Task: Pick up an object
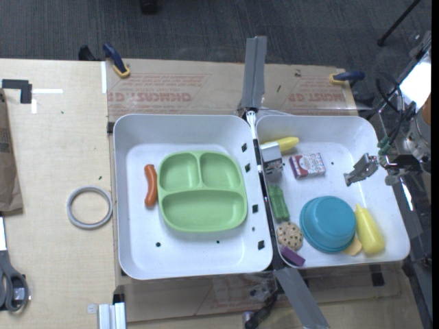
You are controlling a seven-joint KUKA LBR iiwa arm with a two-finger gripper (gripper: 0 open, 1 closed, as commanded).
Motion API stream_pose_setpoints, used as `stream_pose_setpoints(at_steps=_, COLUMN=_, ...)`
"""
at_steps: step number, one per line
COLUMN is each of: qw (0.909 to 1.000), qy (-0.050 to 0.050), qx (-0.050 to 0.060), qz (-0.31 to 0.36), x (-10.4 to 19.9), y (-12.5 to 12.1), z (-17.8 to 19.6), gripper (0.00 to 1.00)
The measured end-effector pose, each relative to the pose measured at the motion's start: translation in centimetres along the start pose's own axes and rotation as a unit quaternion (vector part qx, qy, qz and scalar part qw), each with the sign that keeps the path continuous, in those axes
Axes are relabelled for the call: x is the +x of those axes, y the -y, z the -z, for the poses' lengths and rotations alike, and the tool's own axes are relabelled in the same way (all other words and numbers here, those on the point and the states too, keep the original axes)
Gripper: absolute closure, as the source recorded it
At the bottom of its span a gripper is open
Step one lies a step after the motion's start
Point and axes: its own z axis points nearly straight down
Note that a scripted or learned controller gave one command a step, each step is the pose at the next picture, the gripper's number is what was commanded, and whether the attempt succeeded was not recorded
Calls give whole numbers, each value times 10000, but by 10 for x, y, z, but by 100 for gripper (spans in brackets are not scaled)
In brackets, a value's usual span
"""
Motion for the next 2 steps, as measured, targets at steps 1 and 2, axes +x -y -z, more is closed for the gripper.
stream_pose_setpoints(at_steps=1, qw=9988, qy=4, qx=-24, qz=491, x=-13, y=4, z=-140, gripper=0)
stream_pose_setpoints(at_steps=2, qw=9932, qy=9, qx=-171, qz=1149, x=-19, y=-6, z=-159, gripper=0)
